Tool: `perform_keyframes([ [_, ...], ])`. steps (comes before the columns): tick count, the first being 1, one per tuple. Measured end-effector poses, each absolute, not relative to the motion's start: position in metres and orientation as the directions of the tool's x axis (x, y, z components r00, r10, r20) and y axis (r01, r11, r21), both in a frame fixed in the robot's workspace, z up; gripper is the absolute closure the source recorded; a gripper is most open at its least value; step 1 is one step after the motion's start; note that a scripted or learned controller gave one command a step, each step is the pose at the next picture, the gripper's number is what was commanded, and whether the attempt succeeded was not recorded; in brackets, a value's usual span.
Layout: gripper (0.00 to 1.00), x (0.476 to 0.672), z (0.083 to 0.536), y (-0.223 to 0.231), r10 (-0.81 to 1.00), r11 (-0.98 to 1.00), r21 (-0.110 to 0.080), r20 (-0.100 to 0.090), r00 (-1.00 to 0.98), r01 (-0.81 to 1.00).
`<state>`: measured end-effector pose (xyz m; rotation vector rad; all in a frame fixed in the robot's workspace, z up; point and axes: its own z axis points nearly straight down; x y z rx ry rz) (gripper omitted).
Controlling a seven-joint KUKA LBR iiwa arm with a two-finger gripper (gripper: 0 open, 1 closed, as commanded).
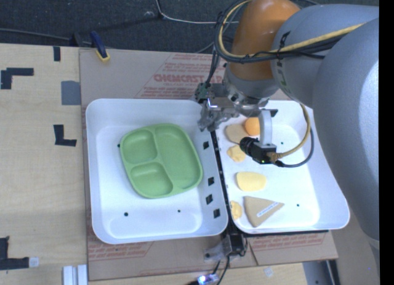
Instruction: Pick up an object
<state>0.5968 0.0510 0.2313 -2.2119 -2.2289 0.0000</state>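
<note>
You are looking down on two shallow white bins set side by side on a cardboard sheet point(154, 77). The left bin point(101, 173) holds a green divided plate point(161, 159) with three compartments, lying flat and tilted a little in the bin. The right bin point(320, 197) holds the small food-like pieces: an orange ball point(252, 125) touching a tan flat piece point(235, 133), a small yellow lump point(236, 152) just below them, a pale yellow oval point(251, 181) lower down, a tan wedge point(261, 209) near the front wall, and a small yellow bit point(236, 209) beside the wedge. The arm's gripper point(212, 112) hangs over the wall between the bins, near the back, just beside the tan piece. You cannot tell from this view how the claw stands, and nothing shows in its grasp.
</note>
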Motion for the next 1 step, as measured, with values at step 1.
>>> perform_keyframes([
  [1,1.00,0.6065,0.2147,0.1010,1.000,0.004,-0.002,-0.001,-0.004,1.000],
])
